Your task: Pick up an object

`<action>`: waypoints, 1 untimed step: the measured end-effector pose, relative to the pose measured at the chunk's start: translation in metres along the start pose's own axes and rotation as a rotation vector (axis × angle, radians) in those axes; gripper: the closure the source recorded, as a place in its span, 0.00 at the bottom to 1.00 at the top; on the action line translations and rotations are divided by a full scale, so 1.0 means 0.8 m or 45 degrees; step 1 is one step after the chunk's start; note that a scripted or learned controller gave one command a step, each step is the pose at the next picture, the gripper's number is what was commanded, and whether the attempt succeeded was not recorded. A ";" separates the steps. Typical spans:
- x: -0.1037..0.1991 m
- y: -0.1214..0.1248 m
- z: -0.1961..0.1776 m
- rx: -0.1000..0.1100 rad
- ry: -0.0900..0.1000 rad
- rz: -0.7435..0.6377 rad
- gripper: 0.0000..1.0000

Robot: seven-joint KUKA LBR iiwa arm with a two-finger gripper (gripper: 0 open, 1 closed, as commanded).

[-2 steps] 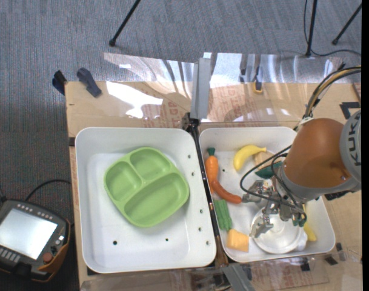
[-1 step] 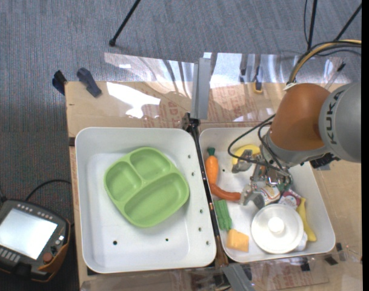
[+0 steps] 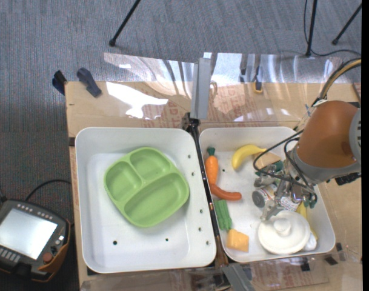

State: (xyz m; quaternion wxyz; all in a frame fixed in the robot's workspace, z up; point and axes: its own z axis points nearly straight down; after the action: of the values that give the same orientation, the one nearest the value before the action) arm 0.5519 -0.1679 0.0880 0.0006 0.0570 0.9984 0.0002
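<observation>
The fingers (image 3: pixel 275 206) are hanging low in the right bin (image 3: pixel 245 132), and whether they are spread or pressed together cannot be told, the wrist hardware and cables hiding them; nothing is showing between them, so the step in hand is judged to be the approach, not the lift. A small grey cup (image 3: pixel 260 197) is lying just left of the fingers; a white lidded dish (image 3: pixel 285 234) is sitting just below them, near the bin's front right corner; either is judged the likely target. The next move is calling for a straight descent centred on one item, then a closing and a vertical lift.

Outward, a banana (image 3: pixel 246 154) is lying toward the back; a carrot (image 3: pixel 212 167), a sausage (image 3: pixel 225 193), a green stick-shaped piece (image 3: pixel 223 214) and an orange wedge (image 3: pixel 237 240) are lining the left wall; room there is tight. The bin's right wall is standing close beside the arm (image 3: pixel 326 141), limiting sideways travel. The left bin (image 3: pixel 90 253) is carrying a green divided plate (image 3: pixel 147 186), with open floor around it; the desk (image 3: pixel 136 105) behind both bins is offering free room.
</observation>
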 end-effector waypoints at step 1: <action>-0.001 0.003 -0.012 -0.004 -0.001 -0.004 1.00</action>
State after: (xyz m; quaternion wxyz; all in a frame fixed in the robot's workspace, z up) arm 0.5530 -0.1660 0.0975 0.0012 0.0556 0.9985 0.0016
